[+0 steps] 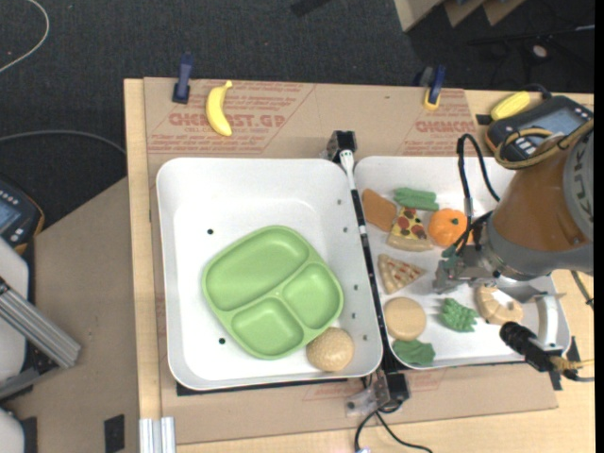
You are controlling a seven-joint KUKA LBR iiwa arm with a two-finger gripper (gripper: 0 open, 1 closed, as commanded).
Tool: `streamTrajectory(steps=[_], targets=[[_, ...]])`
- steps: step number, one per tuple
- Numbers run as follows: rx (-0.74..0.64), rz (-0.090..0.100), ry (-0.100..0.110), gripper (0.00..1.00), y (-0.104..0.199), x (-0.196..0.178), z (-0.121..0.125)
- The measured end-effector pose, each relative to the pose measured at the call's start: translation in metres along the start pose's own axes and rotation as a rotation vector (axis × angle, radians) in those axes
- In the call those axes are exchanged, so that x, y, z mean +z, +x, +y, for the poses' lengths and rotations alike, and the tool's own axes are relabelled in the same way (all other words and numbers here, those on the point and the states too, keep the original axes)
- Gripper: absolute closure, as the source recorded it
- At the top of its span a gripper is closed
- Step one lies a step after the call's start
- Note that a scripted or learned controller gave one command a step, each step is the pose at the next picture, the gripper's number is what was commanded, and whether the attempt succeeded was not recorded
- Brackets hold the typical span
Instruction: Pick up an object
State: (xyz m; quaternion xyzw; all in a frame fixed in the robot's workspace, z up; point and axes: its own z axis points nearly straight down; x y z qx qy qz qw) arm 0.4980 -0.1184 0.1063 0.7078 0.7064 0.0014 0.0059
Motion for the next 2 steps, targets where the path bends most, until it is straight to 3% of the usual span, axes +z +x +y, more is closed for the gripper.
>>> streamTrajectory(steps=[2], targets=[[0.001, -0.002, -0.004, 1.0, -0.0001, -0.0195, 0.001]])
